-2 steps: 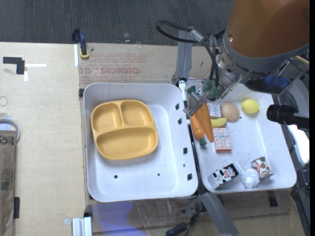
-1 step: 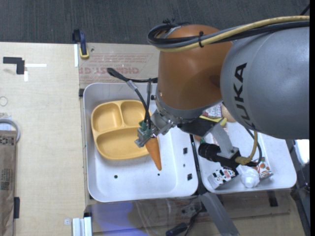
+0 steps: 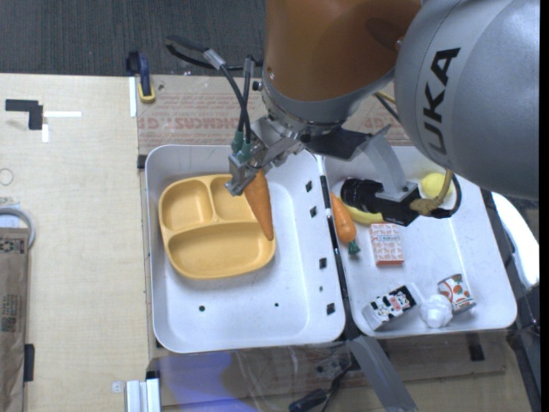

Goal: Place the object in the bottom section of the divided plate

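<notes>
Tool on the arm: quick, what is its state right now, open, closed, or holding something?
The tool is closed on the top end of the carrot, held over the yellow divided plate.

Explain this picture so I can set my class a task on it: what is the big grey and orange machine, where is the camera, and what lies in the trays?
The big grey and orange shape is a robot arm, reaching in from the right. One camera, fixed above the bench, looks down at a slant. At the arm's end is a pincer: two fingers, shut on the top of a carrot. The carrot hangs point down over a yellow divided plate and is not yet released. The plate lies in the left white tray. The right tray holds a second carrot and some small cartons, one of them cow-patterned.
</notes>
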{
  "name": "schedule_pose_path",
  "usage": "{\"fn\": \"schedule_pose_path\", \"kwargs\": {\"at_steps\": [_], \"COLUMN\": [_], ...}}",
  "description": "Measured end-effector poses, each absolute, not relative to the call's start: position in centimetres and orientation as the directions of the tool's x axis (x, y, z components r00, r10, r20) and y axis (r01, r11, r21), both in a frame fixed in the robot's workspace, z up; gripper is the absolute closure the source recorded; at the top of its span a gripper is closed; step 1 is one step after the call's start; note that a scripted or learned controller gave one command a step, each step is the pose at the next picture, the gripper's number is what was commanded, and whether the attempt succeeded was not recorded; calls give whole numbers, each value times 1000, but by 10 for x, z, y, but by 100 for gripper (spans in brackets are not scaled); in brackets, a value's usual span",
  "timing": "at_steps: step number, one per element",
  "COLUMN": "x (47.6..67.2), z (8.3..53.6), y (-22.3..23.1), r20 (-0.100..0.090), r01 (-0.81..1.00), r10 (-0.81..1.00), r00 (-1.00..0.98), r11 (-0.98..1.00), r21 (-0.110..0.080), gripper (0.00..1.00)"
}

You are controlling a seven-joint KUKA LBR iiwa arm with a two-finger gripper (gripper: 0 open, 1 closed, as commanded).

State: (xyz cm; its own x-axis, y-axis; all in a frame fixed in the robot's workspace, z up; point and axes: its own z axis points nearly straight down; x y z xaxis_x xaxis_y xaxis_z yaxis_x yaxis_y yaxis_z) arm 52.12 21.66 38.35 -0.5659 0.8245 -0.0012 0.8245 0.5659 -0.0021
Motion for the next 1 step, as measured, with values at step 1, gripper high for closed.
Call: {"fn": "schedule_pose_path", "kwargs": {"at_steps": [1], "x": [479], "z": [441], "y": [177], "r20": [-1], "r01": [817], "r10": [817], "r00": [-576], "r11": [576], "r21": [-2], "gripper": [100]}}
